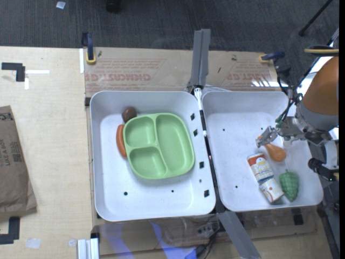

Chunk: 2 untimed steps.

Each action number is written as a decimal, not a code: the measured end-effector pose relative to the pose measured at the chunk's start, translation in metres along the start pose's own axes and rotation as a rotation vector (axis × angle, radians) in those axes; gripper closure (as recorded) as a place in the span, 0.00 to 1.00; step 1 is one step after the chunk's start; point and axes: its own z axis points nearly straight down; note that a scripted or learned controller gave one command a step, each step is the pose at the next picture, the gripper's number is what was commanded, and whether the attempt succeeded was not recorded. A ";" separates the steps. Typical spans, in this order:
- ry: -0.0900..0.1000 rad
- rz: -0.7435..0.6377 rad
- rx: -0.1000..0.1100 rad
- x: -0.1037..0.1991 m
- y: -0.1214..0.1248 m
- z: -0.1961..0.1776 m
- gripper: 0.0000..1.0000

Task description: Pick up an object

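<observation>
In the right bin [237,144] lie an orange pear-shaped object [276,153], a white carton with an orange label [264,177] and a green bumpy object [289,185]. My gripper [267,137] hangs low over the right bin, just above and left of the orange object, close to it. Nothing shows held in it. The left bin [108,188] holds a green divided plate [159,144], with a brown round object [129,114] and an orange-red long object [121,140] at the plate's left edge.
The grey arm with its orange band [323,90] comes in from the right over the right bin's far corner. A grey divider [201,58] stands behind the bins. A brown paper bag [13,161] lies on the bench at the left.
</observation>
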 end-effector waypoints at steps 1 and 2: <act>-0.001 -0.173 -0.006 -0.005 -0.021 0.007 0.00; -0.001 -0.169 -0.006 -0.006 -0.021 -0.002 1.00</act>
